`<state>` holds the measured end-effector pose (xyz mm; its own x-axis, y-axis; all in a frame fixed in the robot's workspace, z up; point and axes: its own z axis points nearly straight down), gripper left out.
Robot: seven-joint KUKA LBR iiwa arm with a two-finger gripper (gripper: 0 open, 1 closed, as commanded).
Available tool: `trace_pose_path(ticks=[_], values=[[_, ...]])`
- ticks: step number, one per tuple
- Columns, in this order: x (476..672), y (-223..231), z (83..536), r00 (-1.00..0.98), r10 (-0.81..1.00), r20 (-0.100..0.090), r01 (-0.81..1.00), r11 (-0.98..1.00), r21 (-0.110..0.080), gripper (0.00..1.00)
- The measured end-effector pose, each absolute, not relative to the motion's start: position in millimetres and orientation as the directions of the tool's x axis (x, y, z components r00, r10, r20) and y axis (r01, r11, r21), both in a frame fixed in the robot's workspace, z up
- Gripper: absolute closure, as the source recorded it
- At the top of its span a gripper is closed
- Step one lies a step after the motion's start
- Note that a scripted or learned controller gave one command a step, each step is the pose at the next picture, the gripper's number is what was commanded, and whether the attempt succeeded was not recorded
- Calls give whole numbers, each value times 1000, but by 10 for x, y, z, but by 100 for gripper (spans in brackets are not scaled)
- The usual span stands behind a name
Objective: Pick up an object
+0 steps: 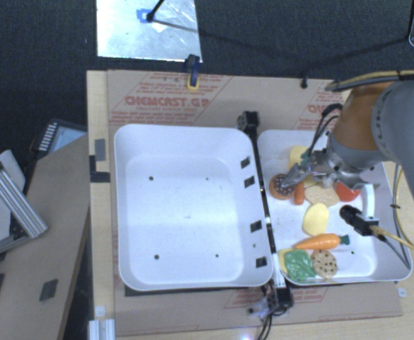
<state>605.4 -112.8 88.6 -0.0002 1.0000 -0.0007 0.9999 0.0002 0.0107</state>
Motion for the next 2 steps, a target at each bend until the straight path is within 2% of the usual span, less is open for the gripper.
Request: trace_pose_path(ticks=[1, 2], values=[[6087, -1113, 1013, -5, 1000, 2, 1000, 5, 15, 100], [5704, -1113, 917, 0, 1000, -5, 1000, 1, 25, 100]])
